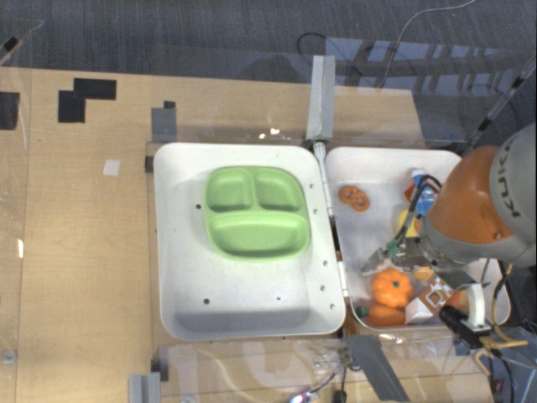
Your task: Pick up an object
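Wooden bench (pixel 84 250), grey carpet (pixel 210 15) beyond.

The counter (pixel 75 250) looks like pale wood or laminate, smooth and faintly shiny, with matt black patches (pixel 84 97) stuck on it, and the floor beyond is dark, ribbed carpet (pixel 210 15). Both white bins, left (pixel 180 309) and right (pixel 369 170), look like smooth plastic with a soft sheen, and the green divided plate (pixel 255 211) is smooth, matt plastic. The arm's orange band (pixel 470 200) is glossy, the small pumpkin (pixel 392 289) looks like shiny orange plastic, and the upright bracket (pixel 320 95) between the bins is dull grey metal.
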Controlling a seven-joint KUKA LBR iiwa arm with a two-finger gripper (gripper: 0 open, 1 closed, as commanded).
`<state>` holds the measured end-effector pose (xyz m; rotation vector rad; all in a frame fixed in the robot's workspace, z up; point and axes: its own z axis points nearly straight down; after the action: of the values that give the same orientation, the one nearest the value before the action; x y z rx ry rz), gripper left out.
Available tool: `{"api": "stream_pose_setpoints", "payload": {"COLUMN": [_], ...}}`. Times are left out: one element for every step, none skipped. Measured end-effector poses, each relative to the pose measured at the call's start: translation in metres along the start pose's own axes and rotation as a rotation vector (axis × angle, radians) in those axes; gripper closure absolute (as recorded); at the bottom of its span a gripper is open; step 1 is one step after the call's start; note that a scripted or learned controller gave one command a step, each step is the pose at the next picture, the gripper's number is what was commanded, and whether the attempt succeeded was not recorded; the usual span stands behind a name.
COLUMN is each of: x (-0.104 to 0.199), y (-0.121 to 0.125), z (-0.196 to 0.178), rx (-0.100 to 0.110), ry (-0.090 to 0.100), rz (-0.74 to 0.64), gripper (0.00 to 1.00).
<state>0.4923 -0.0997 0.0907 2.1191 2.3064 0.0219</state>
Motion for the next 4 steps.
{"api": "stream_pose_setpoints", "payload": {"x": [0.000,0.051,-0.009,0.021], "y": [0.004,0.034,0.077,0.136], "z": [-0.013,-0.146,-0.152,-0.135], "rx": [-0.010,0.010,0.010,0.011], "ry": [-0.002,-0.003,-0.003,-0.003], "rz": [-0.002,-0.057,-0.318,-0.116], "gripper": [1.00,1.00,1.00,1.00]}}
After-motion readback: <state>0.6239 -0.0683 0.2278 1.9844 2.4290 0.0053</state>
